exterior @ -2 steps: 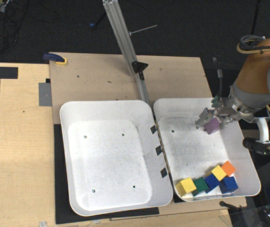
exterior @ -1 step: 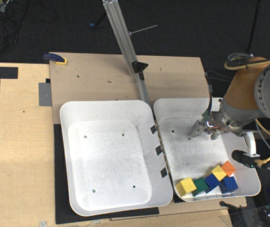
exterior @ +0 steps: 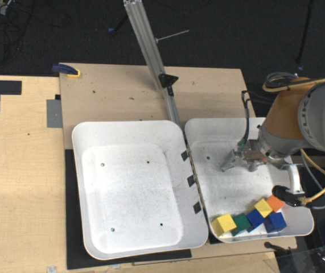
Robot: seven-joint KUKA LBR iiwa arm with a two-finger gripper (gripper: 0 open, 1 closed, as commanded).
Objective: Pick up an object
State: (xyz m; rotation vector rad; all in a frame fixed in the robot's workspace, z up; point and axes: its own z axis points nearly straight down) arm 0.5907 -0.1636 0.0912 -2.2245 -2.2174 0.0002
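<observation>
Pale wood makes up the bench (exterior: 122, 92), which carries two shallow white bins side by side. The left bin (exterior: 88, 152) sits on a black mat; the right bin (exterior: 208, 132) touches it along a seam marked by three small black clips (exterior: 192, 181). The grey arm (exterior: 290, 124), with its orange band, reaches in from the right over the right bin. A ribbed aluminium bar (exterior: 148, 44) slants from the far side down to the far end of the seam.

The gripper (exterior: 237, 160) is low over the bare middle of the right bin; whether it is open or closed cannot be told, and nothing is seen held in it.

The blocks lie clustered in the near right corner of the right bin, apart from the gripper. Their row runs from near left to far right: a yellow block (exterior: 226, 223), a green block (exterior: 242, 222), a blue block (exterior: 256, 218), a second blue block (exterior: 275, 223) and an orange block (exterior: 275, 202) at the far end. A small blue and yellow clamp (exterior: 66, 70) lies at the bench's far left corner.
</observation>
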